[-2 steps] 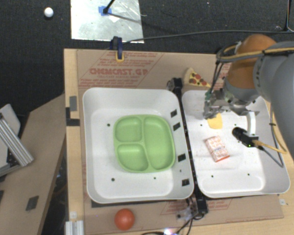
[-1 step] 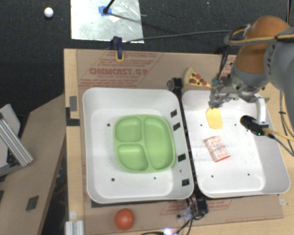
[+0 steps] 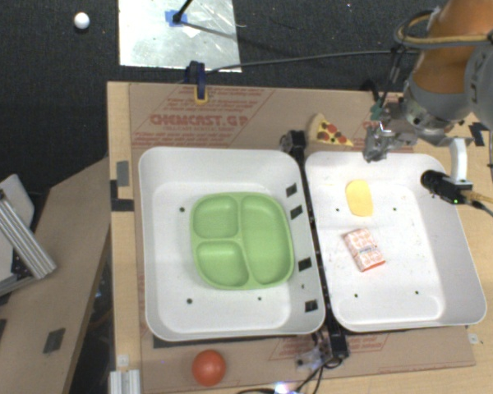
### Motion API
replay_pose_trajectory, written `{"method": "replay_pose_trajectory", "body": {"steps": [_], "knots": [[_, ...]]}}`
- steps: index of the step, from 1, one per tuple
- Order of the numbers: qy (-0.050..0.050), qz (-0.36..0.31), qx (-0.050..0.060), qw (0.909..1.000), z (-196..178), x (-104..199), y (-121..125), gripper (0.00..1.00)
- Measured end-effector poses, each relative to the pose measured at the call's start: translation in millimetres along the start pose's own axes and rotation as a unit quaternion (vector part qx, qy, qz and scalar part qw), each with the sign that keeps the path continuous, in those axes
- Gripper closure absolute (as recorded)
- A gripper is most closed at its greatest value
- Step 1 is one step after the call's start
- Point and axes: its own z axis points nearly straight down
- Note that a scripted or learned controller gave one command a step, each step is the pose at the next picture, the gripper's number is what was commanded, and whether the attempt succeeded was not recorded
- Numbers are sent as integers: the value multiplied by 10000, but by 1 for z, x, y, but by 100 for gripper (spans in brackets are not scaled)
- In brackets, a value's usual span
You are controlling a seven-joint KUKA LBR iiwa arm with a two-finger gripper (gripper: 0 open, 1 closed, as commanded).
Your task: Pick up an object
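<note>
The worktop is pale wood with a brown printed cardboard sheet under two shallow white bins. The left bin carries a light green divided plate, smooth plastic with three compartments, which takes up most of its floor. The right bin has far more bare floor: its lower half and right side lie open. The grey arm with its orange band reaches in from the right, and the gripper hangs over the far rim of the right bin; whether it is apart or together cannot be told. A small boxy packet with a red and white pattern lies near the bin's middle, its long axis tilted, running from upper left to lower right. A smooth yellow oval piece lies just beyond it, apart from it, long axis pointing away from the camera, near the gripper. A toy pizza slice sits on the cardboard outside the bins. An orange ball rests by the worktop's near edge
</note>
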Motion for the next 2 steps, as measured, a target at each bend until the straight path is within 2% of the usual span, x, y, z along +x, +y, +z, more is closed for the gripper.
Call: {"method": "replay_pose_trajectory", "body": {"steps": [1,2], "knots": [[5,0,29,10000,-17,0,1,100],[18,-20,30,10000,-18,62,10,100]]}}
